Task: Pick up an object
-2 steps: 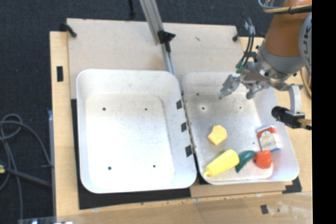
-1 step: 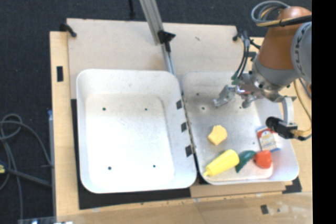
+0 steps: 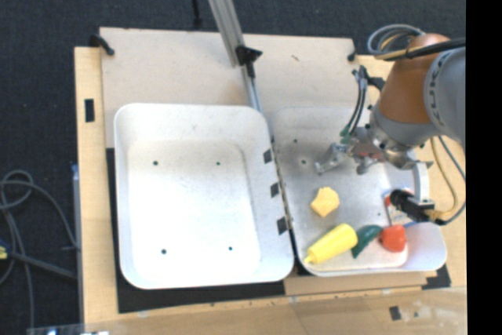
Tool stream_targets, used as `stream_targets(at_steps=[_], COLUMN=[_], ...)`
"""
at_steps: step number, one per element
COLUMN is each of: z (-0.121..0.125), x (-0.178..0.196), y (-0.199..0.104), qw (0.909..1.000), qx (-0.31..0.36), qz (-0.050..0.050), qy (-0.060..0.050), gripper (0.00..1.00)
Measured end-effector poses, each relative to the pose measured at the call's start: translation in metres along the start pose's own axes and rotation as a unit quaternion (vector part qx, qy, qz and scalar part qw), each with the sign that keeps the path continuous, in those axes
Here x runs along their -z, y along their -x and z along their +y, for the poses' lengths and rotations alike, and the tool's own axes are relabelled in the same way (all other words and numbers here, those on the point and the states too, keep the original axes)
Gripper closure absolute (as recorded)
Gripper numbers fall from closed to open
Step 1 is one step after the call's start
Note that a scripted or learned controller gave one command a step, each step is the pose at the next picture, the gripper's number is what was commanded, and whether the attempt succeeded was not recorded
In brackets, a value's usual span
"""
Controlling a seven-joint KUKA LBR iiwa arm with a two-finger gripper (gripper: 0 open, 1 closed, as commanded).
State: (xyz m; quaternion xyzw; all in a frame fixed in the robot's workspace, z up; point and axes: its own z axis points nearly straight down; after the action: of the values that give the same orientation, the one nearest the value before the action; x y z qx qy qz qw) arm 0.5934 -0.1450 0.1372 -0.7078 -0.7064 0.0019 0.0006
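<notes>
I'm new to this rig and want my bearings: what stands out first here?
The bright things in the right bin: a yellow chunk mid-bin, and along its near edge a yellow corn cob, a green piece and a red piece. The grey arm with its orange band hangs over that bin's far right.

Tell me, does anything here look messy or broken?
Nothing looks broken or spilled. The yellow block, the corn cob and the red and green toy all lie inside the right bin, crowded toward its near edge.
</notes>
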Motion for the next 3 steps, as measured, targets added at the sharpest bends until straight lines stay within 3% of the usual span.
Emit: stream_targets(at_steps=[1, 2, 3], z=[0.002, 0.005, 0.005], x=[0.014, 0.078, 0.067], y=[0.000, -0.002, -0.001], qw=[1.0000, 1.0000, 1.0000], qx=[-0.003, 0.002, 0.001], qz=[0.000, 0.000, 0.000], qy=[0.003, 0.006, 0.002], gripper=[1.00, 1.00, 1.00])
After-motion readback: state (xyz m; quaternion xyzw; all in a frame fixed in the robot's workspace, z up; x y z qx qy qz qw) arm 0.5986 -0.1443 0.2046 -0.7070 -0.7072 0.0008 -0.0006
